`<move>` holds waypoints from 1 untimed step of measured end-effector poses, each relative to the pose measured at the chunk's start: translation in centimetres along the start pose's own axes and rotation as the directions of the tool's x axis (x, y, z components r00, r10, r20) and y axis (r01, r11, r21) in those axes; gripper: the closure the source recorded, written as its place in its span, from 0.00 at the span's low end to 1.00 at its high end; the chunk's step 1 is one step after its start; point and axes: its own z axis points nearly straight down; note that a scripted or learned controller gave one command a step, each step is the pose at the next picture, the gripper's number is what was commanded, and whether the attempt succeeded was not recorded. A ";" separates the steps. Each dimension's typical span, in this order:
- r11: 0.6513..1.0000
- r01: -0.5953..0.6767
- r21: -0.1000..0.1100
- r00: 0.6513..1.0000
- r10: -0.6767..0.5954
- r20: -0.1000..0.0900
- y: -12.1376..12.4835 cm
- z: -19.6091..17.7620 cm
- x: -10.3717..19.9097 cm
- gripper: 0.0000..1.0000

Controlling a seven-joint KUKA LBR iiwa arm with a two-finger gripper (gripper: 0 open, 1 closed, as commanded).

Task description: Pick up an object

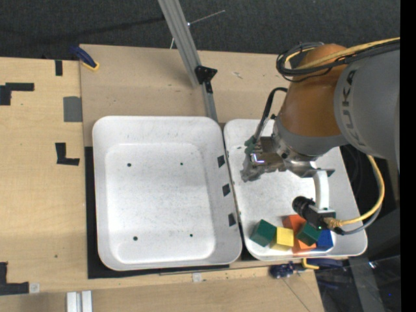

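Note:
My gripper [251, 166] hangs over the upper left part of the right bin [276, 190], close to the wall shared with the left bin. No object shows at its tip. A cluster of small blocks lies in the right bin's near corner: a dark green block [264, 232], a yellow block [284, 238], an orange block [296, 223], a smaller green block [309, 234] and a blue block [324, 241]. The gripper is well above and to the left of this cluster in the view. The arm's wrist hides the right bin's far right part.
The left bin [156, 194] stands beside the right one, with only small dark specks on its floor. A slanted metal pole [185, 38] rises behind the bins. The wooden bench [39, 194] extends to the left.

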 end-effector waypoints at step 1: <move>1.000 0.001 0.000 1.000 -0.001 0.000 0.4 0.6 6.2 1.00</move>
